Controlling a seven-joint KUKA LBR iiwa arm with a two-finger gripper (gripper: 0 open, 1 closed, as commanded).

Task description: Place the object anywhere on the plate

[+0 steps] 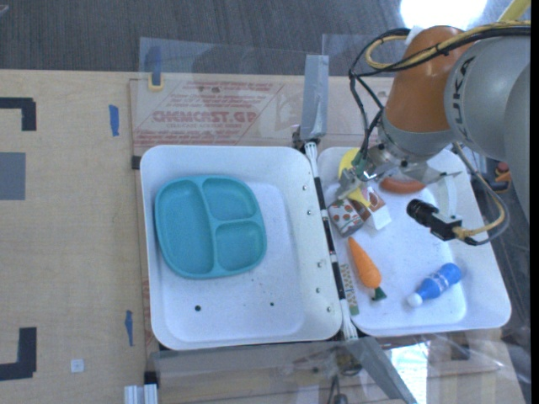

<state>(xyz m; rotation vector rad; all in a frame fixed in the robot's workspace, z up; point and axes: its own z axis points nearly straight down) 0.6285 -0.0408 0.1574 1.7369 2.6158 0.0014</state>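
- i am the arm, and i reach in from the right, over the right bin (484, 310).
- my gripper (364, 168) hangs low over the top left corner of that bin.
- my wrist hides a lot, so i cannot tell if my gripper is open or closed.
- i see nothing held in it.
- the plate (210, 225) is blue with three parts. it sits in the left bin (244, 322), well apart from me, off to my gripper's left in the picture.
- no toy is on the plate yet, so i think the job is only starting.
- just under my gripper is a small pile: a bit of something yellow (347, 172), and a brown and white box (348, 215) just below it.
- the box lies tilted, with its long side going from low left to high right.
- the box is the closest thing to me, so i guess it is the one to pick.
- a carrot (365, 264) lies further down, pointing up and down in the picture.
- a blue bottle (436, 283) lies near the bottom right, well apart from me.
- next i think i must go down a little, grab, lift, then go left over the wall between the bins.
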